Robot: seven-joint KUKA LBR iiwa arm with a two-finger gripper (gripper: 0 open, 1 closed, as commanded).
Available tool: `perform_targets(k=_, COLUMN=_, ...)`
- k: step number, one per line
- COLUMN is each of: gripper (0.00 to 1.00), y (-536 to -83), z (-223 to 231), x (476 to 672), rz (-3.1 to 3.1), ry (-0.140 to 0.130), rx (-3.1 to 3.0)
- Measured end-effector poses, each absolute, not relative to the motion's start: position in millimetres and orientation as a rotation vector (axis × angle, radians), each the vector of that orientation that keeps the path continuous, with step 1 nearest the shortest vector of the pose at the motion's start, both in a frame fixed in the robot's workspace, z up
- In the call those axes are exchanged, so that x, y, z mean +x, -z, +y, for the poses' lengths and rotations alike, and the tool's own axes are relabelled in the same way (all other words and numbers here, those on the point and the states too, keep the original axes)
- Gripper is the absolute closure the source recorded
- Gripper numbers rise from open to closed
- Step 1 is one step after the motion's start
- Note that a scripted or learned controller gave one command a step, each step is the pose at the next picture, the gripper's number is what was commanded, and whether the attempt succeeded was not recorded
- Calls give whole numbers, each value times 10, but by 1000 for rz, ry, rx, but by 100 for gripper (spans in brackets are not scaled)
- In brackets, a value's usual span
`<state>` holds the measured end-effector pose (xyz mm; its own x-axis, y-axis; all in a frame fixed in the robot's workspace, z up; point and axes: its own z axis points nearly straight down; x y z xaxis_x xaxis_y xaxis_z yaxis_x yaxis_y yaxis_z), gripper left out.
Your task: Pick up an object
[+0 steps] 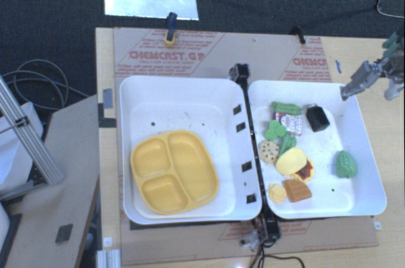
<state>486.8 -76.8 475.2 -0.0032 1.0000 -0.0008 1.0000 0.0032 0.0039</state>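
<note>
Gripper: the gripper [374, 83] hangs over the right bin's [364, 197] upper right corner, fingers spread, nothing between them.
Nearest piece: a black block [316, 117] lies in that bin's upper middle, long axis slanting from upper left to lower right.
Toy cluster: a green packet [286, 109], a cookie [268, 150] and a yellow burger [292, 161] crowd the bin's left half.
Apart: a green lump [345, 164] lies alone near the right wall.
Left bin: the left bin [145, 96] holds a yellow divided tray [173, 170].

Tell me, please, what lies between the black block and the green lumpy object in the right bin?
In the camera view, bare white bin floor separates the black block from the green lumpy object; nothing lies on that stretch.
</note>
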Motion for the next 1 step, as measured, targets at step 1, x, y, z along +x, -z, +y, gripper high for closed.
perform_targets(k=1, gripper=0, y=-4027, z=-143, x=5459, rz=2232, ry=-1, rx=2211)
